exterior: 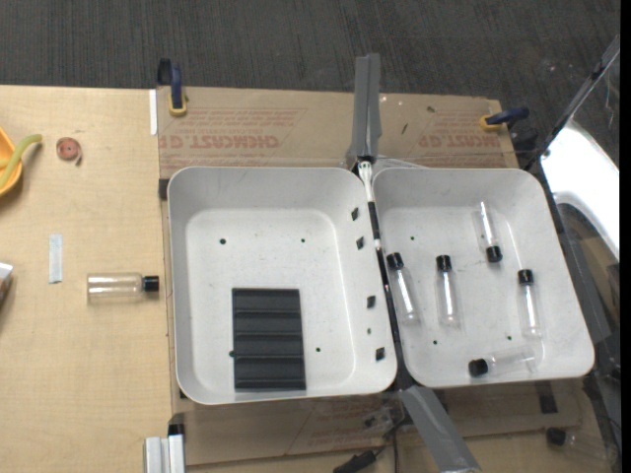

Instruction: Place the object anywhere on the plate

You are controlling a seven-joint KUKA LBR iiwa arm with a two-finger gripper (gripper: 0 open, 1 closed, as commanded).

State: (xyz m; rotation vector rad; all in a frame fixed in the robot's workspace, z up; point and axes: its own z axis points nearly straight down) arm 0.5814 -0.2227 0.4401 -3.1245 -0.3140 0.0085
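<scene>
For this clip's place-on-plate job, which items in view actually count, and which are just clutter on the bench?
Part of the job:
- five clear black-capped vials in the right bin
- black ribbed plate in the left bin

Just lying about:
- spare vial on the bench, left of the bins
- small red disc
- yellow item at the left edge
- blue clamps on the cardboard

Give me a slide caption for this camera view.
Five vials in the right bin; a black ridged plate in the left bin.
</scene>
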